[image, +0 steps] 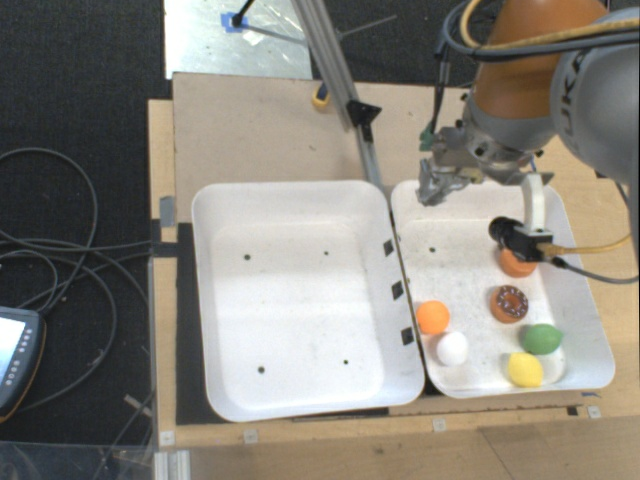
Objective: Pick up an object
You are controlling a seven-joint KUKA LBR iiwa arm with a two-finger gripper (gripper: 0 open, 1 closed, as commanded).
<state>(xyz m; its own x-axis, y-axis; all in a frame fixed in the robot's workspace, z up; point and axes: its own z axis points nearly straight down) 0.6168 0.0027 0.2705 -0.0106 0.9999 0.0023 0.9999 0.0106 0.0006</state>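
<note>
Objects for picking lie together in the right-hand white bin, toward its near end. Nearest the viewer sits a yellow lemon-like piece, with a green ball touching it just behind. To their left a white ball rests against an orange ball. Further back lies a brown ring shaped like a doughnut, and beyond that another orange piece, partly covered by a black fitting with a cable. The left-hand white bin sits beside it on the counter, the two rims meeting down the middle.

Furthest back, the grey arm reaches in from the right, and its claw hangs above the far left corner of the right bin, well apart from every object. Nothing is between its fingers. They are small and dark from this angle, and whether they are apart or together cannot be told.

To do this step well, my judgement is that the claw should travel toward the near end of the bin and choose a piece with free space on two sides. The doughnut stands alone and looks the easiest. The paired balls touch, so a finger coming down between them could push one away. Descending straight, centred over the chosen piece, with fingers spread wider than it, seems safest.
</note>
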